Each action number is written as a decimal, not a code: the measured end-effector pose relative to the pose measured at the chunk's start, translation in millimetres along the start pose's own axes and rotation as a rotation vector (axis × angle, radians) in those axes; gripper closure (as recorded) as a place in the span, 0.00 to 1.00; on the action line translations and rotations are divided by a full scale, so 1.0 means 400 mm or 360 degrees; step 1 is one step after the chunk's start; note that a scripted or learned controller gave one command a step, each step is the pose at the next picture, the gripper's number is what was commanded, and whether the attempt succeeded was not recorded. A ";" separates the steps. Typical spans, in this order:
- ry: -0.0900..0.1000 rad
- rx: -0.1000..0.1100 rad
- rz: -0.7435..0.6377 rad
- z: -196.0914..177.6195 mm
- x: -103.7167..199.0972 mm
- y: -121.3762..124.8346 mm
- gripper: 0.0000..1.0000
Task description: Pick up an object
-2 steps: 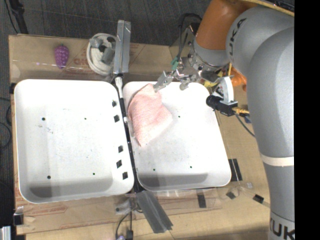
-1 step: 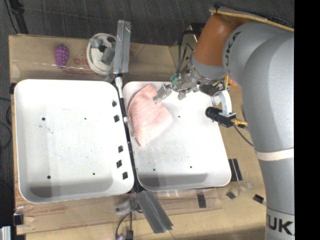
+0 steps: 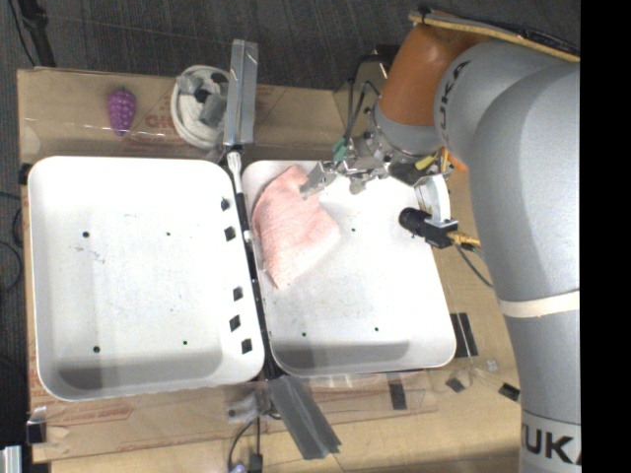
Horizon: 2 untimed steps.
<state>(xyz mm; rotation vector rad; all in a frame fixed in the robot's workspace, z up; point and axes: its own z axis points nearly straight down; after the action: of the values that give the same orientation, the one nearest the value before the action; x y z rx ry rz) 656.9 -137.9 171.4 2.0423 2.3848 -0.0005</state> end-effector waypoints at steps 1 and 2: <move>0.0003 0.0003 -0.0110 0.198 -0.065 -0.009 0.00; 0.0004 0.0006 -0.0341 0.198 0.062 0.001 0.00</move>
<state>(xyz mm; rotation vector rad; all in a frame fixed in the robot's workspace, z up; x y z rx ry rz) 653.5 -113.4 92.2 1.7783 2.5930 -0.0030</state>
